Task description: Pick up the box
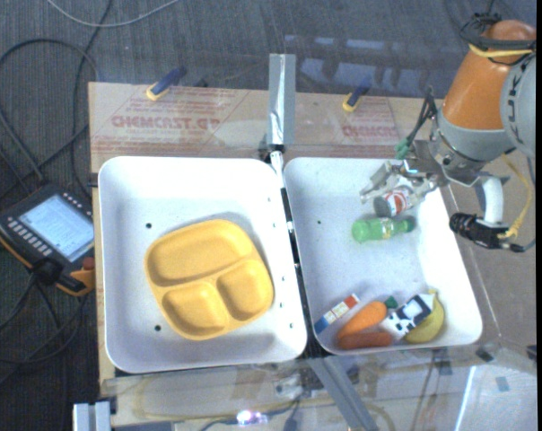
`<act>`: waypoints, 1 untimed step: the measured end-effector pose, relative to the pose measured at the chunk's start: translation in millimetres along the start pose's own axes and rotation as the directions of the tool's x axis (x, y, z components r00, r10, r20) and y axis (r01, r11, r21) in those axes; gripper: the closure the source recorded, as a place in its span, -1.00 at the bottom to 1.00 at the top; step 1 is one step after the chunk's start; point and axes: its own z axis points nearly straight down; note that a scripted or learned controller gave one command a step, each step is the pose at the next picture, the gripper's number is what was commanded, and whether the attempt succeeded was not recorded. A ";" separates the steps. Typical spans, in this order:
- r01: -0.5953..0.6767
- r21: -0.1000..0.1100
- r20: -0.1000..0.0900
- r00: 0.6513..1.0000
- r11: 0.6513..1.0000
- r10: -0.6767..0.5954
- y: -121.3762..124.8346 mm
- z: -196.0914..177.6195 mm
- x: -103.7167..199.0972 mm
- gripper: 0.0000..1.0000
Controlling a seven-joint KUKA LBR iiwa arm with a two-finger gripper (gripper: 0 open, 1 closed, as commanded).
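Note:
The box [336, 313] is small and white with a blue end and red markings. It lies near the front left corner of the right bin [318, 241], beside a carrot [365, 316]. My gripper [398, 187] is at the far side of that bin, well away from the box. It is open, just above a small red and white can [392, 203], and nothing is held between its fingers.
A green bottle [381, 230] lies just in front of the can. A black and white item [410, 311] and a banana [429, 323] sit in the front right corner. The left bin [118, 241] holds a yellow divided plate [210, 277].

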 end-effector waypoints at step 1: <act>0.099 0.001 -0.001 0.995 0.995 -0.099 -46.8 100.4 34.7 -1.00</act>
